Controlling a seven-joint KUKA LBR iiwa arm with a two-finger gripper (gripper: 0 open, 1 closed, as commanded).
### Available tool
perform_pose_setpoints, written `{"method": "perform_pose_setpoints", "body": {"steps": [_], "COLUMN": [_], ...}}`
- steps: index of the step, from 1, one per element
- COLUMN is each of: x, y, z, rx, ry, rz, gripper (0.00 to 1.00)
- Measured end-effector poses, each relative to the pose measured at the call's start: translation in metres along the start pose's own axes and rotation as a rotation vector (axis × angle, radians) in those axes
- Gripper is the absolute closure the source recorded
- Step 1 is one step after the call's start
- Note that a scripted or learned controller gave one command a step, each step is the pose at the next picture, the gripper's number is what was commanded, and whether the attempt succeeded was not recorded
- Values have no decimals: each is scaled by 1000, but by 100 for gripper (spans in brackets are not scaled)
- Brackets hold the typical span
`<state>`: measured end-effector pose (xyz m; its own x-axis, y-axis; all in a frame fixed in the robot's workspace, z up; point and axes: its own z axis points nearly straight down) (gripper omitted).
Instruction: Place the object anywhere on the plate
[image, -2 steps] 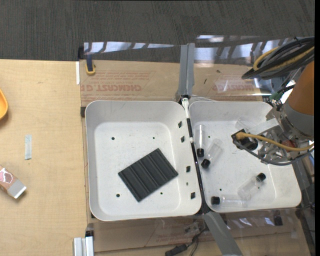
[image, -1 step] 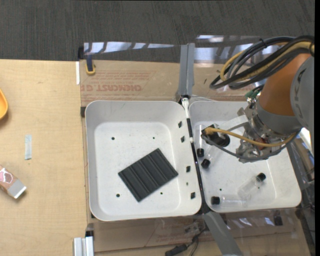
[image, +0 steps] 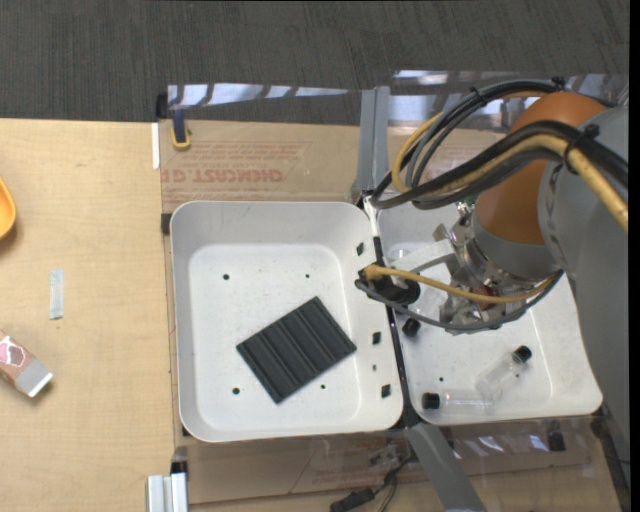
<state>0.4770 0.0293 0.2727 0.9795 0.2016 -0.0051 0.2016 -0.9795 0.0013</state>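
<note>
A dark grey ribbed rectangular plate (image: 297, 349) lies flat and turned at an angle in the lower middle of the left bin (image: 200, 300). In the right bin (image: 560, 390), a small clear plastic object (image: 495, 378) with a black cap rests near the front. The arm's orange and grey wrist hangs over the middle of the right bin. Its gripper (image: 466, 314) points down, just up and left of the clear object and mostly hidden under the wrist and cables. I see nothing held by it.
Yellow and black cables loop from the wrist to a black connector (image: 390, 290) at the wall between the bins. Small black bits (image: 430, 401) lie in the right bin. On the bench to the left lie a grey strip (image: 56, 295) and a small block (image: 25, 368).
</note>
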Motion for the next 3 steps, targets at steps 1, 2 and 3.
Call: {"method": "perform_pose_setpoints", "body": {"steps": [1, 2, 3], "x": [37, 34, 34], "y": [-52, -114, -114], "z": [1, 35, 34], "rx": [-1, -1, -2], "ry": [2, 1, 2], "rz": [-72, -34, -34], "gripper": [100, 100, 0]}}
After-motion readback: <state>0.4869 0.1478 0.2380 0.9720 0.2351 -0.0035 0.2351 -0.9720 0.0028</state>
